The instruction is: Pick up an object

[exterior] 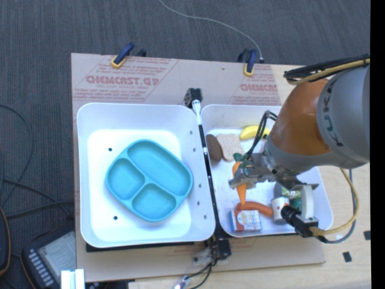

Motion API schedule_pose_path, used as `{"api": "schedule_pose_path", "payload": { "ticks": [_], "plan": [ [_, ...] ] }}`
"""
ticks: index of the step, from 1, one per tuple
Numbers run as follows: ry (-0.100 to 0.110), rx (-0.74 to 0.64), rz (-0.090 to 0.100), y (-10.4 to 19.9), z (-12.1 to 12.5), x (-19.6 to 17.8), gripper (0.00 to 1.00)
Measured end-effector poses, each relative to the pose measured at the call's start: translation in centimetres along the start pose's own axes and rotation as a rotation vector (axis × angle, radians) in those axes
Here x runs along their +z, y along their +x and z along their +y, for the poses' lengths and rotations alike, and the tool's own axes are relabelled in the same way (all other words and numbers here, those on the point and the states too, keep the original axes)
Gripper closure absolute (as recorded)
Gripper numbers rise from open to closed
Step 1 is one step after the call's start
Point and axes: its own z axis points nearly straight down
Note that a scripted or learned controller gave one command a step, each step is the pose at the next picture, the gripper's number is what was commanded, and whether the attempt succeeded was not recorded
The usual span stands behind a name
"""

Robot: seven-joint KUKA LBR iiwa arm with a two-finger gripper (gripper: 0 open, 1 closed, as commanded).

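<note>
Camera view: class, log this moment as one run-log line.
gripper: over right bin, at orange carrot | grasp: unconfirmed | blue tray: left bin

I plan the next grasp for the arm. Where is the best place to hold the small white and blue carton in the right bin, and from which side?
Probably grip the small white and blue carton across its narrow sides, coming straight down from above. It lies flat near the front wall of the right white bin, and an orange carrot-like piece lies right behind it, so a sideways approach looks crowded.
</note>
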Motion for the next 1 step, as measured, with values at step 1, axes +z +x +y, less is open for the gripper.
{"api": "schedule_pose_path", "payload": {
  "ticks": [1],
  "plan": [
    [0.001,0.0,0.0,0.0,0.04,-0.94,1.0]
  ]
}}
